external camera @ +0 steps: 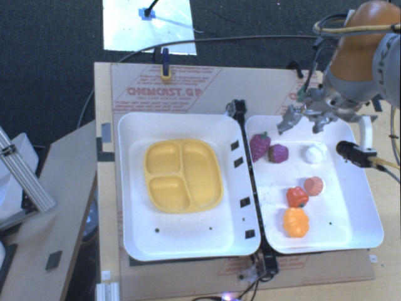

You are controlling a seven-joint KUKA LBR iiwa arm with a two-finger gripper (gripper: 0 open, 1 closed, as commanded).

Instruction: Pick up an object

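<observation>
— Camera view, what lies in the right bin (366,215)?
— Six small play foods. At the far left corner a purple grape bunch (259,147) with a green stem, and just beside it a darker purple lump (279,153). To their right a white rounded piece (314,153). Nearer the front: a pinkish round piece (314,185), a red pepper (297,197) with a green top touching it or nearly so, and an orange pumpkin-like piece (296,222).
— And the gripper (305,120)?
— It hangs over the far edge of the right bin, above the purple pieces. Its two grey fingers (286,120) stand spread apart with nothing between them.
— The surroundings?
— The left bin (135,231) holds a yellow divided plate (183,174). Both bins sit on a brown printed board (182,86) on the pale worktop (69,168); beyond is dark carpet with a shiny square sheet (147,16).
— Which way do the pieces point?
— The grape bunch's long axis runs far to near, stem at the far end. The pepper tilts, green top toward the near right.
</observation>
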